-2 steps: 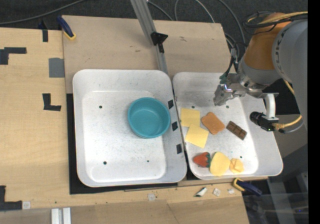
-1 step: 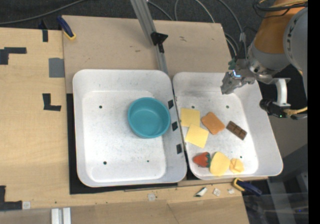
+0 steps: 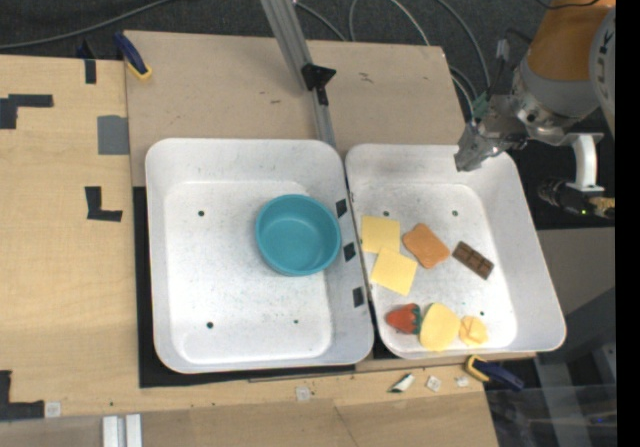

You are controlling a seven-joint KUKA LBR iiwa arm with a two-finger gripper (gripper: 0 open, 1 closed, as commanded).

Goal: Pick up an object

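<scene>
A: Start with the biggest things. What does the tabletop carry?

B: Two shallow white bins side by side. Take the right bin as the landmark: the left bin touches its left edge, and a teal bowl sits upright in that left bin, near the shared edge.

A: And the arm?

B: The grey arm with its orange band reaches in above the right bin's far right corner. Its tool hangs over that bin's far rim, with nothing seen in it. I cannot tell whether it is spread or pressed together; the tip is too small and dark.

A: What could be picked up?

B: All lie in the right bin's near half. Two pale yellow slices sit at its left side, one just nearer than the other. A brown toast piece lies beside them, a dark chocolate bar further right. Along the near wall: a red strawberry, a yellow lump touching it, and a small yellow piece.
</scene>
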